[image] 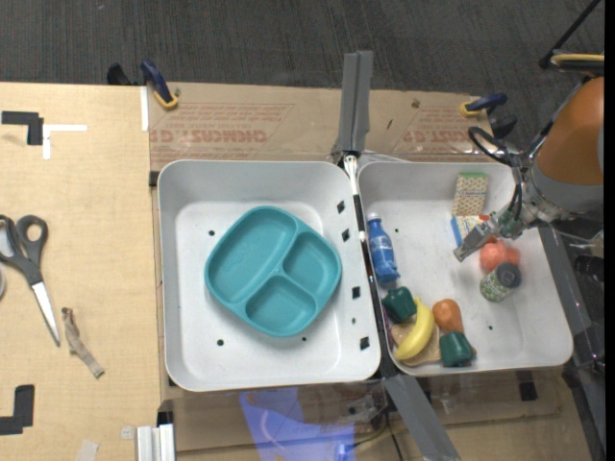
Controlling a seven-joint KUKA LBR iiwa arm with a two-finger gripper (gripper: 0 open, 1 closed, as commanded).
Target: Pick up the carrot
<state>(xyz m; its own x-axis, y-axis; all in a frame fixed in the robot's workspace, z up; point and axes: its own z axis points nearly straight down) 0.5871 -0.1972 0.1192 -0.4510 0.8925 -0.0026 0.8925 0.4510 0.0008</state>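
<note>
While the carrot (447,314) lies near the front of the right bin (553,286), crowded by a banana (416,336), a green pepper (400,304) and a green block (456,350) touching it, a bottle (381,250) lies along the left wall. Whether the gripper (478,242) is spread or closed cannot be told, its tip blurring against a red ball (496,255) and a box (470,198). Reaching in from the right, the arm (575,152) holds it well back from the carrot, above a can (500,281).
</note>
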